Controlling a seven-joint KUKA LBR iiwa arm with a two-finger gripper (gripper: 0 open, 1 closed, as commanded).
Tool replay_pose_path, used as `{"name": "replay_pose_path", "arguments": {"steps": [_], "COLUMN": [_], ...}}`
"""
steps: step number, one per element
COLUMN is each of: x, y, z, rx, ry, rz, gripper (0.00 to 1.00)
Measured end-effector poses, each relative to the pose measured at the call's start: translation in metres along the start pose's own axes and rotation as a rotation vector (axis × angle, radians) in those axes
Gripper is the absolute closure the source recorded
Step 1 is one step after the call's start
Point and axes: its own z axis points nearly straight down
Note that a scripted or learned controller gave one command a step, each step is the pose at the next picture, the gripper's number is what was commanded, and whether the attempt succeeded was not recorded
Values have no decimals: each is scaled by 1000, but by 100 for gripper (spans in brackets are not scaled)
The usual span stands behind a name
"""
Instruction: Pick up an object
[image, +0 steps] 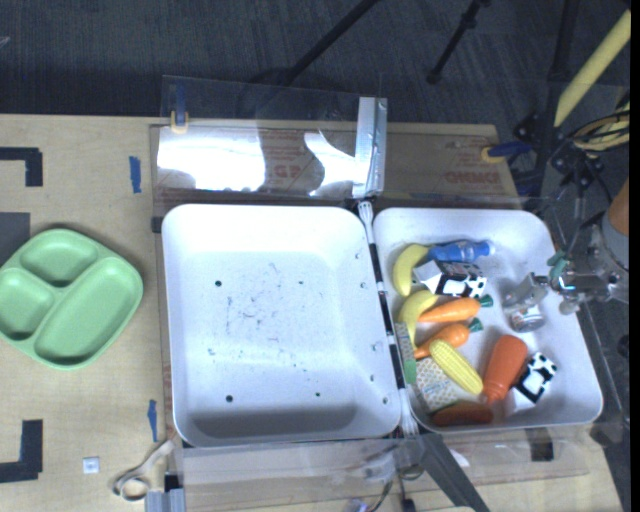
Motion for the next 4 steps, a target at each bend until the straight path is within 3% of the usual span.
{"name": "replay_pose_path", "arguments": {"steps": [1, 2, 3, 4], "x": [72, 77, 76, 142], "y": [-2, 27, 29, 2], "z": [88, 123, 112, 26], "rx": [0, -5, -11, 0], "ry": [-1, -1, -2, -1], "rz": [-70, 7, 10, 66], "gripper": [0, 0, 100, 100]}}
